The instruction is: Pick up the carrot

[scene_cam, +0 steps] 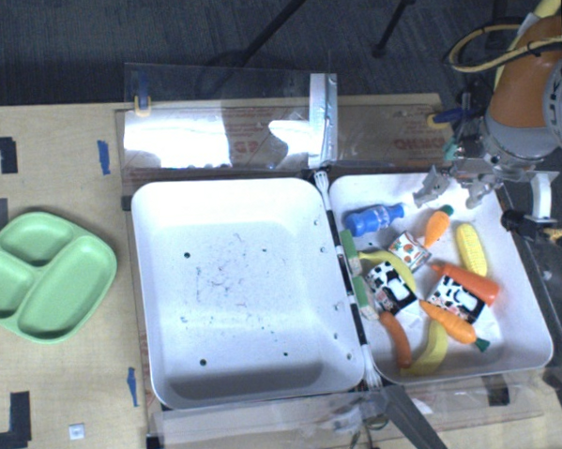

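Approach is the step in hand: end effector (455,183), fingers spread and holding nothing, hovers just above the small orange carrot (435,228) in the right shallow white bin (536,332), so next comes a straight descent.

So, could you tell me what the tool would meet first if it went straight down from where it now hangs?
Probably the small carrot just below the tool, beside the corn cob; depth is unclear from this slanted view.
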Available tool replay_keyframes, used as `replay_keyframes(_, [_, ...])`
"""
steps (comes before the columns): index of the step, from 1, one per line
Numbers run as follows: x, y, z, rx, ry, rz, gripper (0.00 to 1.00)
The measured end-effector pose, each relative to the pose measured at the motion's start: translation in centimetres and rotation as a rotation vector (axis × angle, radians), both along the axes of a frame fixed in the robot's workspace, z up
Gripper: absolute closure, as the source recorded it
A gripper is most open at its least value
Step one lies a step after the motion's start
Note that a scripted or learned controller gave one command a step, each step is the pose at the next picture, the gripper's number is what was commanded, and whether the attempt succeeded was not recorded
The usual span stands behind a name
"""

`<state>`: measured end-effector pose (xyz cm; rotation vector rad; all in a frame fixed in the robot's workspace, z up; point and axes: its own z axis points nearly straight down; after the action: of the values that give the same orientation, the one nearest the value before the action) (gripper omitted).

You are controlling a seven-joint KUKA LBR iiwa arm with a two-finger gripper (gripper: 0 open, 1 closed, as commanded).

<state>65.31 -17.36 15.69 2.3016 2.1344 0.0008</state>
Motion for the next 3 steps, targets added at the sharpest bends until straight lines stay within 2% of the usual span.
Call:
replay_keyframes(1, [0.00, -2.84, -6.14, 0.005, 0.000, -0.006, 0.00])
replay_keyframes(2, [0.88, -2.85, -6.97, 0.014, 0.009, 0.117, 0.00])
replay_keyframes(3, [0.59, -3.31, -6.95, 0.015, 0.011, 0.286, 0.00])
